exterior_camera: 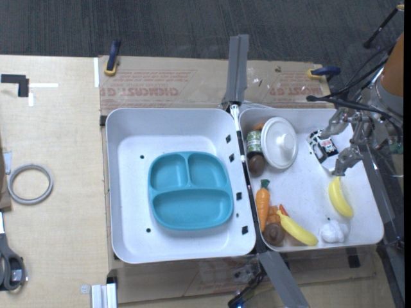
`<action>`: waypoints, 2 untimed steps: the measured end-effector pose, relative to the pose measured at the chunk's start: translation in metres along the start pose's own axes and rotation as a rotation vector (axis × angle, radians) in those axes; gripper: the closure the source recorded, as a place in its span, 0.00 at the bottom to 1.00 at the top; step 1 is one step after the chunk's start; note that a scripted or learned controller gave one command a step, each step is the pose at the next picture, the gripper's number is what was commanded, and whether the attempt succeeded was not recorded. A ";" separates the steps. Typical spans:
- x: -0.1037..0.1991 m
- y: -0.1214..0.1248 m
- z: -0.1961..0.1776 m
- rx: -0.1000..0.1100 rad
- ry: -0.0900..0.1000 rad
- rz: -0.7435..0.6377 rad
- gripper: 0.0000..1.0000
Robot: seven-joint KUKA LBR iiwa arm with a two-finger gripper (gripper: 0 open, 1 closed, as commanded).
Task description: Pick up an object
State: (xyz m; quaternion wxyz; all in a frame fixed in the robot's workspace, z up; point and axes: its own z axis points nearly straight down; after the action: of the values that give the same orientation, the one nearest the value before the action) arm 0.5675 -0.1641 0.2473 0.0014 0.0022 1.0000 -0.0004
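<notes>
- The cardboard sheet [160, 85] under my bench's far edge carries red block lettering behind the left bin [119, 191]. It runs upside down, and I cannot make out the words.
- Similar red print sits behind the right bin [376, 226], equally illegible.
- The small jar [255, 143] has a label too small to read.

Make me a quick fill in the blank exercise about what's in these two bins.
The blue divided plate has ___ compartments.
It lies in the view's ___ bin.
The pincer hangs over the view's ___ bin.
The yellow bananas near the carrot number ___.
Missing words: three, left, right, two.
</notes>
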 end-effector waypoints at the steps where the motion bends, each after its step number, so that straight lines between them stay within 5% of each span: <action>1: -0.006 -0.036 0.155 0.000 -0.001 -0.217 0.00; 2: 0.052 -0.058 0.150 0.006 -0.019 -0.122 0.00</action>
State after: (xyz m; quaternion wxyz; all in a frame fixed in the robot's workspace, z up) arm 0.5154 -0.2218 0.0973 0.0106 -0.0588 0.9982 -0.0034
